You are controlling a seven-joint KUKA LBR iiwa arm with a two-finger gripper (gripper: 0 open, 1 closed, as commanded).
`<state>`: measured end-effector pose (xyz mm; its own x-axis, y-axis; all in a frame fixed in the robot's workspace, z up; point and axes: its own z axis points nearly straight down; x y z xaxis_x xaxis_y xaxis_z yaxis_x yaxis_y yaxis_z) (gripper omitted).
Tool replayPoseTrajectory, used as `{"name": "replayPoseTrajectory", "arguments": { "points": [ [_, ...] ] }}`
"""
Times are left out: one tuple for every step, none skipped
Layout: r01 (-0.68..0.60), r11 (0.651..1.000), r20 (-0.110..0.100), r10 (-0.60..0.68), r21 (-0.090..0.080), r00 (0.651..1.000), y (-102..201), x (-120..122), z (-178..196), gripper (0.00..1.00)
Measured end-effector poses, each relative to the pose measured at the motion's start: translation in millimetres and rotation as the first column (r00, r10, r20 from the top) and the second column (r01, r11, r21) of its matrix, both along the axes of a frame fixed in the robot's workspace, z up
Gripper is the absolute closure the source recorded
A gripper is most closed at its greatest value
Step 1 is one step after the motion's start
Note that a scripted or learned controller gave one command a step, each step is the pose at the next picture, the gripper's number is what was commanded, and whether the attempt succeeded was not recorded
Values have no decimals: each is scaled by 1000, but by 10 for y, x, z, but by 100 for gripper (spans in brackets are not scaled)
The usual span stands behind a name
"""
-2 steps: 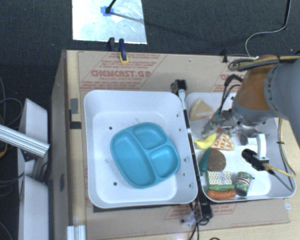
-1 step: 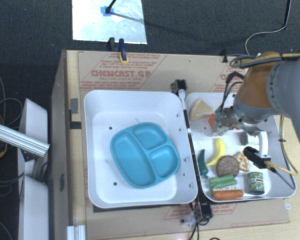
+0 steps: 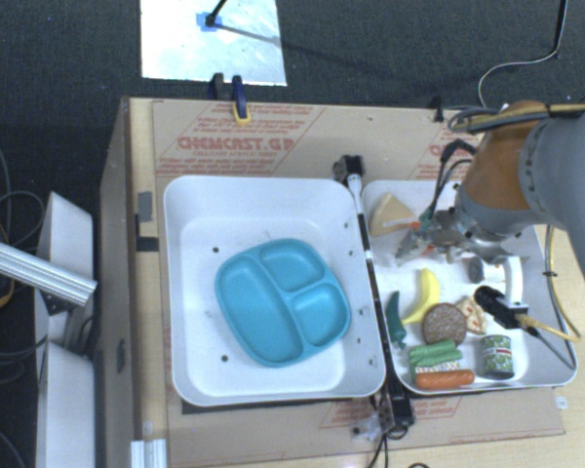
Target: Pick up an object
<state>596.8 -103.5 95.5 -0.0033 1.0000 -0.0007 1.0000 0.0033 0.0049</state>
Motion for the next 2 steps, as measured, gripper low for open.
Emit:
{"name": "replayPoseTrajectory", "arguments": {
  "points": [
    [2, 1000, -5, -2, 1, 1000, 104, -389, -115, 0],
    [2, 1000, -3, -2, 1, 1000, 102, -380, -7, 100]
  ]
}}
